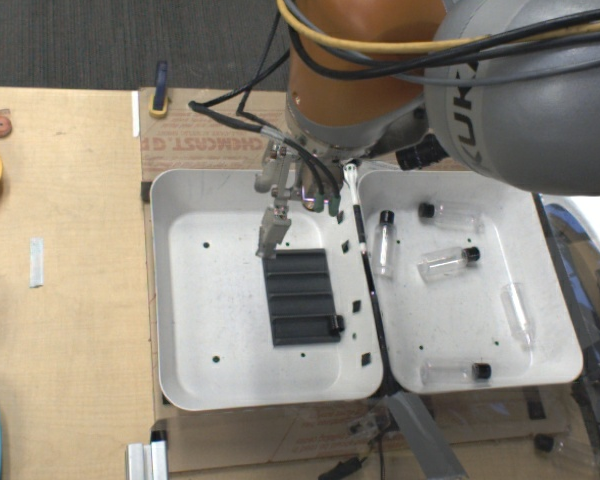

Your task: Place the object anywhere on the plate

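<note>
Camera view:
Left bin (180, 298): a dark ribbed rack (302, 296) is seen lying flat near its middle.
Right bin (540, 298): several clear vials with black caps, among them one vial (446, 264), are scattered here.
Gripper (273, 230): positioned over the rack's upper left corner; nothing is seen held, and its state cannot be told.
Plate: none is identified with certainty; coloured rims are cut off at the bench's left edge.
Step in hand: judged to be an approach to the rack.
Technique: the descent should be centred across the rack's narrow width, clear of the bin wall.
</note>
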Available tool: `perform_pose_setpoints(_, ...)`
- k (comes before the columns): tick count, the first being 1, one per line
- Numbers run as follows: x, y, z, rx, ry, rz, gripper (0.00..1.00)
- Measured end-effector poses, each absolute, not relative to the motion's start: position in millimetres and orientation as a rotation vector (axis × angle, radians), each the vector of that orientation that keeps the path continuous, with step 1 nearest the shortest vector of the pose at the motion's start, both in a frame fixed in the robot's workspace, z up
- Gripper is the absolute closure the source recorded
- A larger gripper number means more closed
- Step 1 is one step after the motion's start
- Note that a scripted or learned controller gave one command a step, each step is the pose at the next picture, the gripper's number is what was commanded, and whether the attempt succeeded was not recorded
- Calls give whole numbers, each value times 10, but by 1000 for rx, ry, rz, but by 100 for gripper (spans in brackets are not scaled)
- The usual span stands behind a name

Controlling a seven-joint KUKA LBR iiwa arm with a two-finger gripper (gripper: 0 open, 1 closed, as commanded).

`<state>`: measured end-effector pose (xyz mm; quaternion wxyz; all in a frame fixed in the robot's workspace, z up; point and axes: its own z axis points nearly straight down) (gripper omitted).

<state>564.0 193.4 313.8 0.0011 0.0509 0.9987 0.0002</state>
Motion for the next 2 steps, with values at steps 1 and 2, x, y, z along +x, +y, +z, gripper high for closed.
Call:
perform_pose_setpoints(1,5655,1922,3227,167,3133,2,100)
perform_pose_setpoints(2,5308,2284,2761,-239,3133,0,100)
